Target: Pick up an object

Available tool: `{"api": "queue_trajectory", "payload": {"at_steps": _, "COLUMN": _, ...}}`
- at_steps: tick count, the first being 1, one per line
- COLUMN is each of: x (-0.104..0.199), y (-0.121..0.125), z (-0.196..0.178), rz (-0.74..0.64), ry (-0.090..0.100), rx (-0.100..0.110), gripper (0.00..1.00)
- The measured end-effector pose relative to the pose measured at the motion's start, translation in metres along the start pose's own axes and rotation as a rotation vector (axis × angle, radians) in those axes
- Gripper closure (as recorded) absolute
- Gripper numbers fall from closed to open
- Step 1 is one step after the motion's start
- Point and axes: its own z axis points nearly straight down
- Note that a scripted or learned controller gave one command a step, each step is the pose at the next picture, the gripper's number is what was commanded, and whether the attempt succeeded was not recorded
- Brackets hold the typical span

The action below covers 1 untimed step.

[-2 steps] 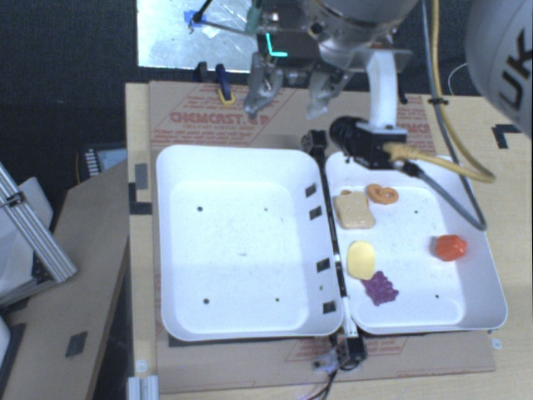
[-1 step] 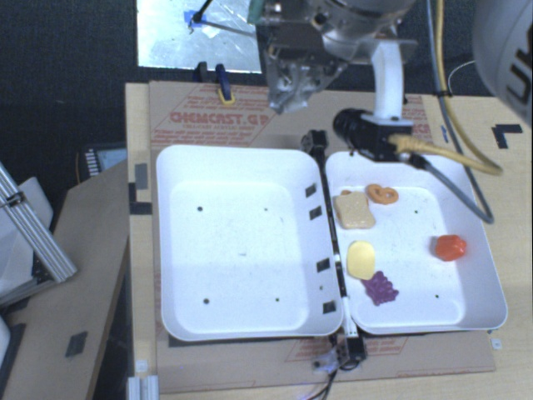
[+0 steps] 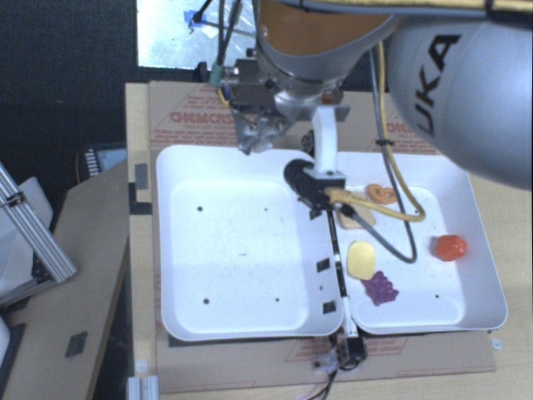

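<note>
Objects for picking lie in the right bin point(image 3: 479, 223): a yellow piece point(image 3: 361, 259) near the centre divider, a purple grape cluster point(image 3: 381, 287) touching its near edge, a red piece point(image 3: 450, 247) well apart toward the right wall, and an orange pretzel-shaped piece point(image 3: 382, 194) at the far side, partly beside a tan item that the cable crosses. Left bin point(image 3: 241, 248) carries no visible item. The pincer point(image 3: 255, 136) hangs over the far rim of the left bin, away from every candidate; whether it is released or clenched cannot be told at this angle, and nothing is seen between its tips. Judgement: the approach is not yet made. To do it well, the arm should travel right and nearer, and choose the red piece, since it stands isolated. The yellow piece and grapes touch, so a descent there risks nudging both. The yellow cable point(image 3: 391, 215) draped across the right bin could snag.
</note>
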Motion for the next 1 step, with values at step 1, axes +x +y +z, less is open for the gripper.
{"api": "queue_trajectory", "payload": {"at_steps": 1, "x": 0.0003, "y": -0.0579, "z": -0.0342, "rz": -0.002, "ry": 0.007, "rx": -0.011, "gripper": 1.0}}
